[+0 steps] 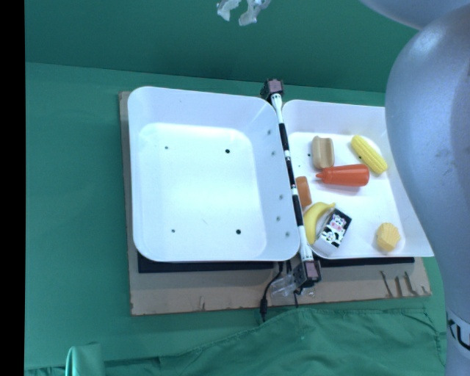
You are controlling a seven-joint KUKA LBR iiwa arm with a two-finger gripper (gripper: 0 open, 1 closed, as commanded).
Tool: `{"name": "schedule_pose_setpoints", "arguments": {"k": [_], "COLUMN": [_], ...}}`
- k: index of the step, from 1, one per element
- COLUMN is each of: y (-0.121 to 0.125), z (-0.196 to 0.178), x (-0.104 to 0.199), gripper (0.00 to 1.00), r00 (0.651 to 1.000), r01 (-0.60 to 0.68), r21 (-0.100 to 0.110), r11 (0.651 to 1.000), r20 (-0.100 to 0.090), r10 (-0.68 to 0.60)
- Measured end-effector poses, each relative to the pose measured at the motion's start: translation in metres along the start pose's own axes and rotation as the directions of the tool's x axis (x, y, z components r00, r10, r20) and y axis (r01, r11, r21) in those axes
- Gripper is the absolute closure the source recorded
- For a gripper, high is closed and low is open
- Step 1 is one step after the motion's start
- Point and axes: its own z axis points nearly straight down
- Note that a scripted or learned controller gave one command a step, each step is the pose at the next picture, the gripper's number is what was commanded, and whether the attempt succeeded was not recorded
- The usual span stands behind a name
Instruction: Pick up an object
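Observation:
The right bin (396,121) holds several toy foods. A brown hot dog (322,151) and a yellow corn cob (369,153) lie at the back. An orange-red carrot-like piece (344,175) lies across the middle. A small orange block (303,192) leans on the left wall. In the near left corner a yellow banana (317,218) touches a black-and-white cow-print carton (334,230). A yellow-orange lump (388,236) sits at the near right. Pale parts of my gripper (241,10) hang at the top edge, above the green cloth behind the left bin and far from all the objects.
The left bin (147,117) stands beside the right one, with a black-and-white striped rod (288,176) along the shared rim. The thick grey arm (433,161) covers the right bin's right side. Both bins rest on a cardboard sheet (220,297) over green cloth.

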Motion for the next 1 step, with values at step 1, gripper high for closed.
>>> {"name": "schedule_pose_setpoints", "arguments": {"k": [1], "y": [0.0013], "z": [0.1046], "x": [0.0018], "gripper": [1.00], "r00": [1.000], "r01": [0.000], "r21": [-0.001], "r11": [1.000], "r20": [0.000], "r10": [0.000]}}
